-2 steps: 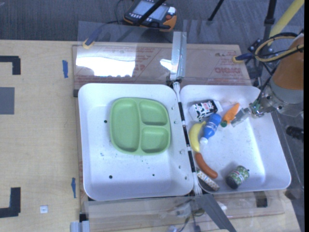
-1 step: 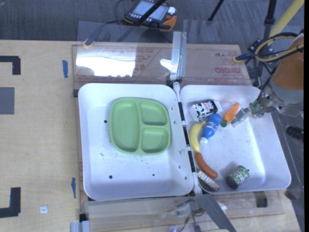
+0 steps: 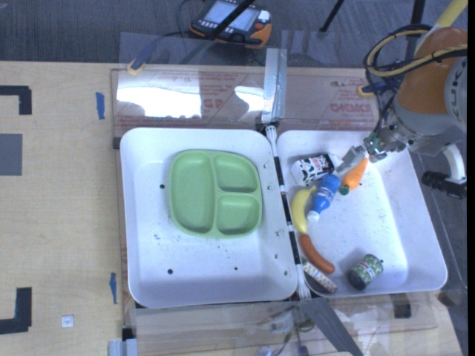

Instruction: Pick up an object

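The right bin (image 3: 415, 221) holds several small items. An orange carrot (image 3: 355, 175) lies near its back middle, beside a blue bottle (image 3: 323, 195) with a white cap. My gripper (image 3: 363, 154) hangs just above and behind the carrot's upper end, close to touching it. A black-and-white carton (image 3: 312, 167) lies to the left of the carrot. A yellow banana (image 3: 299, 209) runs along the bin's left wall. Nothing is visibly lifted off the bin floor.
A reddish sausage (image 3: 318, 257) and a bristled brush (image 3: 320, 279) lie at the right bin's front left, with a dark green can (image 3: 365, 271) to their right. The left bin (image 3: 141, 221) holds a green divided plate (image 3: 216, 193). A handheld device (image 3: 230, 18) sits behind the bins.
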Controlling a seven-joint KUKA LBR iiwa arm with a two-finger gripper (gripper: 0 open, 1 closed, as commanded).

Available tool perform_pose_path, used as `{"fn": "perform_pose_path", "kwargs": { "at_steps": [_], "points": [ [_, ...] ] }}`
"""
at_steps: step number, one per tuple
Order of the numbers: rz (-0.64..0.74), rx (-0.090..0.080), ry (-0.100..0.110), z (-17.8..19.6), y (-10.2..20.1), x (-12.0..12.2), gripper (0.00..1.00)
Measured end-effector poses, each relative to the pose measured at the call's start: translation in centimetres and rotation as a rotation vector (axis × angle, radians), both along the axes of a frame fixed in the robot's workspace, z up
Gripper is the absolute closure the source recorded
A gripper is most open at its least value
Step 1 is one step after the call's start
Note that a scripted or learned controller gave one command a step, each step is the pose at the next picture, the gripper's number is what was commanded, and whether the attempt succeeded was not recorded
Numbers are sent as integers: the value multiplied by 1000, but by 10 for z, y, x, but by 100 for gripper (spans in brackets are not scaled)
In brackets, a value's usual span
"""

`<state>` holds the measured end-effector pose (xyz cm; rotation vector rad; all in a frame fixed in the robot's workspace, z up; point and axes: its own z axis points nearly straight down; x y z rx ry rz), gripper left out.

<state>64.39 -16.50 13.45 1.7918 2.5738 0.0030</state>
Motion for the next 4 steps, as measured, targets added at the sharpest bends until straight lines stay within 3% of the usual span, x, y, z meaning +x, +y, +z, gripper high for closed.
{"fn": "perform_pose_path", "kwargs": {
  "at_steps": [1, 2, 3, 4],
  "points": [
    [75, -1, -1, 33, -24, 10, 0],
    [120, 0, 0, -48, -42, -3, 0],
    [120, -1, -5, -37, -42, -1, 100],
    [58, 3, 5, -49, -57, -25, 100]
  ]
}}
